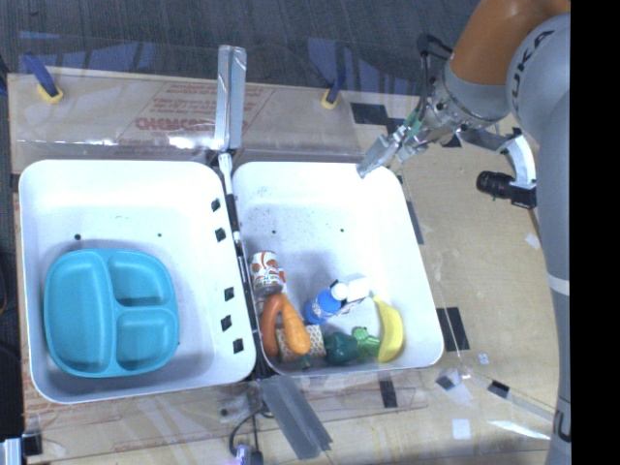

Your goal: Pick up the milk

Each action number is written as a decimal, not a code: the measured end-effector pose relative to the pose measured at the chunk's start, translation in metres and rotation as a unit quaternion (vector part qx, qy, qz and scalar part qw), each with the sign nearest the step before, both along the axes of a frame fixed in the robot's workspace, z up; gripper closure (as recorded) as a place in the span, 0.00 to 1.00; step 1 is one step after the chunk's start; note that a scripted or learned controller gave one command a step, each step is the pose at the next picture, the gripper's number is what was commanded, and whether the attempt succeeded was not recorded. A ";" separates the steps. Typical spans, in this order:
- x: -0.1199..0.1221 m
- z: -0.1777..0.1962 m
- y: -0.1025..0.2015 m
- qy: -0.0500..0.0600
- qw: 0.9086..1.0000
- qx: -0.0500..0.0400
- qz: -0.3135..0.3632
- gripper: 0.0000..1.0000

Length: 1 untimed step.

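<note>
We see the milk (336, 299), a small white and blue bottle, lying on its side in the right bin (320, 194). It is near the bin's front wall, just beside the yellow banana (390, 328) and close to the orange carrot (273, 322) and the green toy (345, 346). A small can (266, 270) sits just behind the carrot. Our gripper (376, 160) hangs above the bin's back right corner, well apart from the milk, and it carries nothing. We cannot tell how it is set. We think the job has not really begun. To do it well, we should move over the milk, come straight down, and pinch across its thin middle so we do not grab the banana too.
</note>
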State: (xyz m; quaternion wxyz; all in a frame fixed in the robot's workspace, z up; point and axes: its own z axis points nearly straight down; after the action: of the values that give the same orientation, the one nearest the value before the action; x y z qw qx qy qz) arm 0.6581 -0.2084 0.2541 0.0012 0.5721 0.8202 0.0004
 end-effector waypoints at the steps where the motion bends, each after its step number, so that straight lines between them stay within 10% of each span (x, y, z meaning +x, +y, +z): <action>1: 0.001 0.011 0.002 -0.001 1.000 0.000 0.004 1.00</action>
State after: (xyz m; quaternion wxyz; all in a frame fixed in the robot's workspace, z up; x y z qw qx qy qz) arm 0.6594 -0.2065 0.2652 0.0020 0.5692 0.8222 0.0007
